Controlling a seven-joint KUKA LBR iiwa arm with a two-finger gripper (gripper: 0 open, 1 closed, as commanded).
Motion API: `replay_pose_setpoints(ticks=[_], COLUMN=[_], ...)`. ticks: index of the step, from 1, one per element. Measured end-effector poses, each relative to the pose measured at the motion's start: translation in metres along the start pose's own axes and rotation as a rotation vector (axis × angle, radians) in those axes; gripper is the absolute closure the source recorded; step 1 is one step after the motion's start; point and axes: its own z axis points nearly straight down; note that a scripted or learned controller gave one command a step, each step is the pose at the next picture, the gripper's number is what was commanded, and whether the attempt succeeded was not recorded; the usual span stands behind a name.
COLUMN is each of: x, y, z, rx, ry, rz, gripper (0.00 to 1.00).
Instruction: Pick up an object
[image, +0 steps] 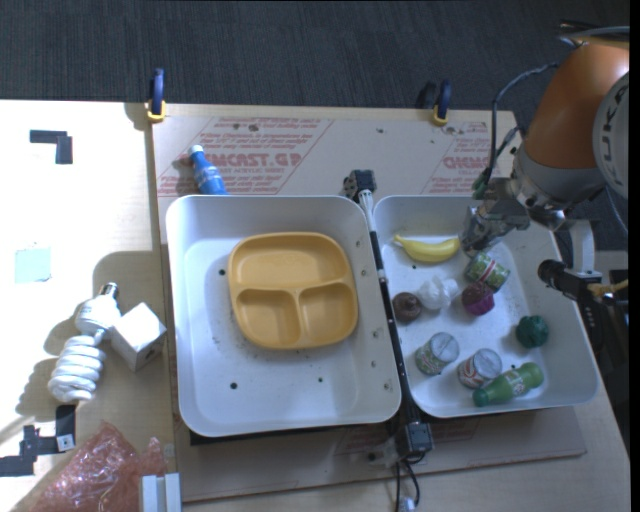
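Pink crinkled wrap (95, 465) is seen lowest; the gripper (478, 232) is poised beside the banana (428, 248), its grip state undeterminable.

Bench clutter around my two bins

To my far side lie a spiral light bulb (80, 352) touching a small white box (137, 335), crinkled pink plastic (100, 468) at the bench's near corner, a blue bottle (208, 171) on the printed cardboard (265, 150), and what may be blue clamps (157, 93) at its back edge.
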Motion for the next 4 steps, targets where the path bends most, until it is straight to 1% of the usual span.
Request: replay_pose_setpoints(ticks=[1,2,3,4], x=[0.006,-0.056,-0.022,-0.079], y=[-0.041,0.022,0.002,0.041], z=[0.082,0.021,0.112,0.115], rx=[-0.014,-0.002,0.0,0.022], ry=[-0.004,-0.001,0.0,0.004], rz=[0.003,0.001,-0.001,0.003], gripper=[0.0,0.0,0.0,0.0])
